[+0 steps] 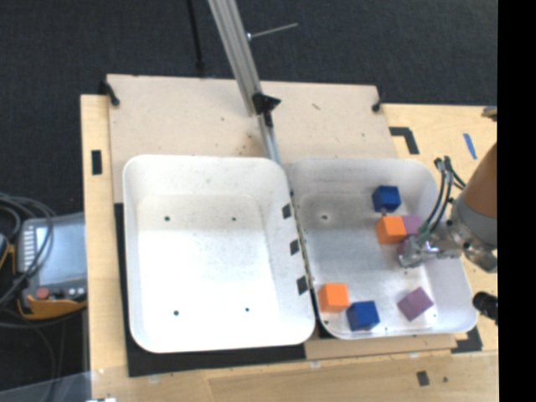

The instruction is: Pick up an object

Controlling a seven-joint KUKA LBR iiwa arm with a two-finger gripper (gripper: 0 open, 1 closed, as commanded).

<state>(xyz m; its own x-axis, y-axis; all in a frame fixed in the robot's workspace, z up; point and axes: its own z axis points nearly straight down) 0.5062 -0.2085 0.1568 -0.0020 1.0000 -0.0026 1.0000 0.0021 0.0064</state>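
The right bin (335, 182) holds several small blocks. A blue block (386, 198) lies near its back, with an orange block (390, 229) just in front and a pale purple block (412, 224) touching that one's right side. Along the front lie an orange block (334, 296), a blue block (363, 315) and a purple block (414, 303). My gripper (409, 256) hangs low over the right part of this bin, just in front of the orange and pale purple pair. Nothing is visibly held.
The left bin (151, 182) stands beside the right one, their rims meeting at mid-bench. A slanted metal rail (236, 44) rises from behind the bins. A control pendant (50, 262) with cables sits off the bench's left edge.
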